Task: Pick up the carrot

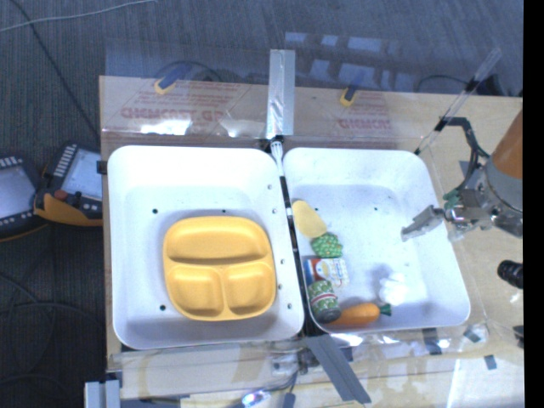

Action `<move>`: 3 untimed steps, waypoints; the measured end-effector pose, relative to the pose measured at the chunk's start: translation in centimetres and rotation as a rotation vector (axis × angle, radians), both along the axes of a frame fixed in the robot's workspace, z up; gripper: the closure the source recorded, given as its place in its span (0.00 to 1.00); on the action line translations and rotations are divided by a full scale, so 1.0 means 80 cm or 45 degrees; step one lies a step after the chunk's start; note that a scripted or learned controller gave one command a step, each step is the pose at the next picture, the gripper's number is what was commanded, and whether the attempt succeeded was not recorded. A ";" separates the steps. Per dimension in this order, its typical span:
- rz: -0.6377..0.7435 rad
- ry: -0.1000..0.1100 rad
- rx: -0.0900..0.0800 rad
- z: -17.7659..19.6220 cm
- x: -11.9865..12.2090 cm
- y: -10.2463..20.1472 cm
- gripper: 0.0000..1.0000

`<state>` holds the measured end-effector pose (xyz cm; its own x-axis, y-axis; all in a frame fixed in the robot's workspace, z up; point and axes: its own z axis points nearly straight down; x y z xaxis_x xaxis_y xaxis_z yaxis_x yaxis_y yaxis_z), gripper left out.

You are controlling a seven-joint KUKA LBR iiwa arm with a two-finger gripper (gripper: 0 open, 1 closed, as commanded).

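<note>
Gripper [422, 223] above right bin [425, 177], orange carrot [357, 314], green stem

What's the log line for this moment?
carrot: right bin, near front wall | gripper: over bin's right side, apart from carrot | not picked

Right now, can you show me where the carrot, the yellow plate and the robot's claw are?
carrot [358, 314], camera view, middle of its orange body.
yellow plate [171, 240], camera view, its left rim.
gripper [422, 224], camera view, at its fingertips.
</note>
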<state>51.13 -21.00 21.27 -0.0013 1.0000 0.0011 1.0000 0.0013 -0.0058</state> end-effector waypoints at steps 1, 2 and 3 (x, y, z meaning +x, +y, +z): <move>0.119 -0.002 0.000 0.056 0.046 0.010 0.00; -0.013 -0.001 0.001 -0.140 0.055 0.007 0.00; -0.391 -0.037 -0.010 -0.152 -0.001 0.042 0.00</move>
